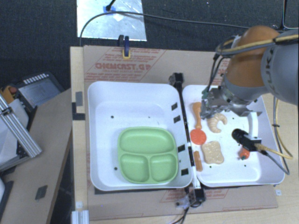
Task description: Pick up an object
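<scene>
while the green 3-part tray lies in the left bin, the right bin holds the small things. an orange spoon runs lengthways up the bin, round bowl nearest the camera. right of it a pale croissant lies just under the gripper; whether the gripper grips it i cannot tell.

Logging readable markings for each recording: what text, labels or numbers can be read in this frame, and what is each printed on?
"CHEMCAST GP": red print on the brown board behind the white bins; the last letters are blurry, so this reading is uncertain.
A fainter red line under it, and red print on the board's front edge, are too small to read.
No other text is legible.
</scene>
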